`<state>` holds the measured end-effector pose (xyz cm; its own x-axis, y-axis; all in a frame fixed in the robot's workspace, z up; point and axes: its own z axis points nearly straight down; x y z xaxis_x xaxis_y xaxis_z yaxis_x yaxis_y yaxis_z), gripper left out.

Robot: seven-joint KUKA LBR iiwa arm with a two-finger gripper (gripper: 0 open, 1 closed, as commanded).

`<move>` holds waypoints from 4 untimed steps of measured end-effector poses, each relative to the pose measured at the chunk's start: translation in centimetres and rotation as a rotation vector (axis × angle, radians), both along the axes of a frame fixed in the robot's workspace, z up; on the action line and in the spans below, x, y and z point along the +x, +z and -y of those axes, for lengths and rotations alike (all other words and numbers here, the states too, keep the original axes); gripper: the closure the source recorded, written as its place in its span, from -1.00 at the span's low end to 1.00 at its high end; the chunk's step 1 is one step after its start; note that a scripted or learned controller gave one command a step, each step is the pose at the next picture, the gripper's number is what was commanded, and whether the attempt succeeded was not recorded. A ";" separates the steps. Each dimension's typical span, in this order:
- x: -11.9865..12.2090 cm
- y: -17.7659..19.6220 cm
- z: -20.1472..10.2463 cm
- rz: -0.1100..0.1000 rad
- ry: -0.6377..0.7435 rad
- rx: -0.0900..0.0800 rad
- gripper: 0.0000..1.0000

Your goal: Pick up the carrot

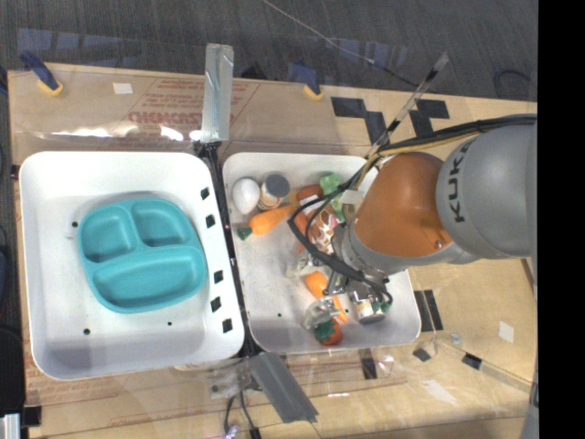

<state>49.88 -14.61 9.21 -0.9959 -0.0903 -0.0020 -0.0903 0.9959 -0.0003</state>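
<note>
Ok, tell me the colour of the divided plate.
Teal plate, in the left bin; camera view.

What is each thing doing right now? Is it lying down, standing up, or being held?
Carrot: lying in the right bin, not held.
Egg: resting by the bin's left wall.
Blue tray: flat in the left bin.
Claw: low over the toys in the right bin.
</note>
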 end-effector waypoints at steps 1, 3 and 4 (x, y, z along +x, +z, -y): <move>0.2 1.0 -0.2 0.001 0.010 0.000 1.00; -0.8 27.6 6.5 0.004 0.319 -0.005 1.00; 3.5 36.2 6.3 0.003 0.636 -0.005 1.00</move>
<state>53.40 -20.94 45.41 -0.7477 -0.6640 -0.0029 -0.6640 0.7477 -0.0065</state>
